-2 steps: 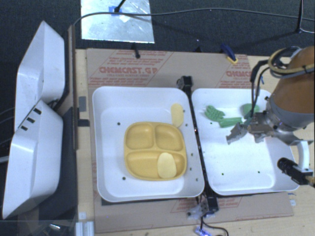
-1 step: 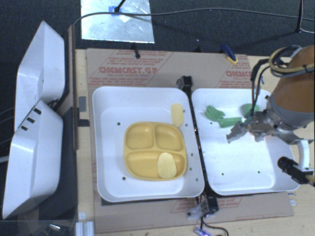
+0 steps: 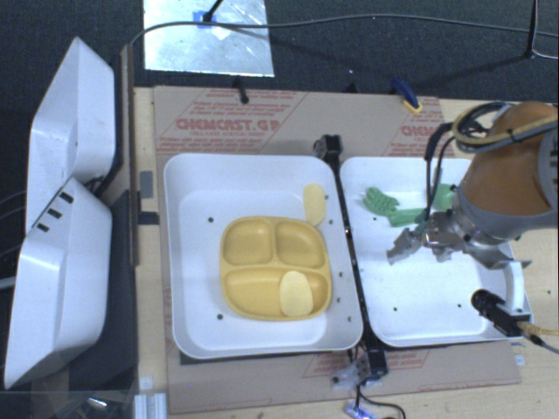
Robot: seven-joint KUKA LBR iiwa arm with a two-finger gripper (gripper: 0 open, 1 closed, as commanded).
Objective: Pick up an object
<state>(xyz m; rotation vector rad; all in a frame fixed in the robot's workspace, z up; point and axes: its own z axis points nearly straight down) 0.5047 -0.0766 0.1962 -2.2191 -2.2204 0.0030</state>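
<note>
Clearly, the main risk lies in the right bin (image 3: 410,321), where the gripper (image 3: 410,244) is seen low over the white floor, just near and left of a green object (image 3: 381,201) lying at the far side of that bin. A second green piece (image 3: 444,197) is partly hidden behind the arm (image 3: 507,182) and its cables. If the gripper is lowered where it stands, bare plastic may be met and nothing taken, since the green object is judged to be slightly apart from the grey tip rather than between its fingers. A sideways nudge could also be given to the object, so that it is pushed toward the bin wall, where a grasp would be harder. How far the gripper is open cannot be told: its grey metal parts are blurred together, and nothing is seen held in it. Whether the tip is touching the bin floor cannot be made out either. In the left bin (image 3: 188,234) a yellow divided tray (image 3: 262,269) is seen, with a pale yellow oval piece (image 3: 296,293) lying in its near right compartment and another pale yellow piece (image 3: 314,203) resting just beyond the tray's far right corner. These are well apart from the gripper, and both bins are carried by the desk (image 3: 218,120).
</note>
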